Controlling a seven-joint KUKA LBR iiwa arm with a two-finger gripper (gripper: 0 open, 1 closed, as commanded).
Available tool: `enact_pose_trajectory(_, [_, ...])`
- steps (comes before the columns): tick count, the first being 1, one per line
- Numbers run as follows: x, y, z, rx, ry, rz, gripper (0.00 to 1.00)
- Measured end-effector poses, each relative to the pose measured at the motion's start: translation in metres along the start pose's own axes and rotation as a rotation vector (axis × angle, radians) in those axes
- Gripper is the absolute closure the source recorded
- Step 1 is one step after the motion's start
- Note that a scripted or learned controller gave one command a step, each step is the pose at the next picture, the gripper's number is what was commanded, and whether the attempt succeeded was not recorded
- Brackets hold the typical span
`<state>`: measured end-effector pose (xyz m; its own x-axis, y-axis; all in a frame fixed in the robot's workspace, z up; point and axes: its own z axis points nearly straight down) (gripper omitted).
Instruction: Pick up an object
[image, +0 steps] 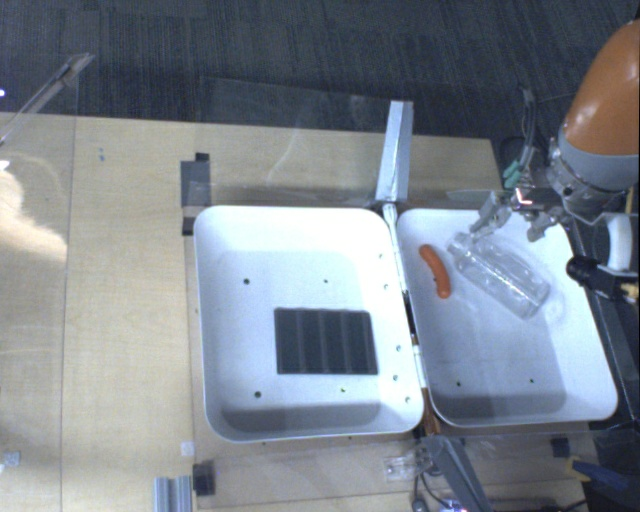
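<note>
From the camera view, the pincer (512, 212) sat over the far edge of the right bin (590, 400); I couldn't tell how wide it was. The clear bottle (500, 275) lay just below it, the orange sausage (435, 271) just left of that bottle. My worry was slick round plastic rolling or squirting out of a squeeze.
</note>
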<state>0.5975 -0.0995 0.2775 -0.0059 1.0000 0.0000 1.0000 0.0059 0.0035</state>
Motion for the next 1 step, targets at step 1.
enact_pose_trajectory(1, [-0.0071, 0.0417, 0.1338, -0.028, -0.007, -0.073, 0.00])
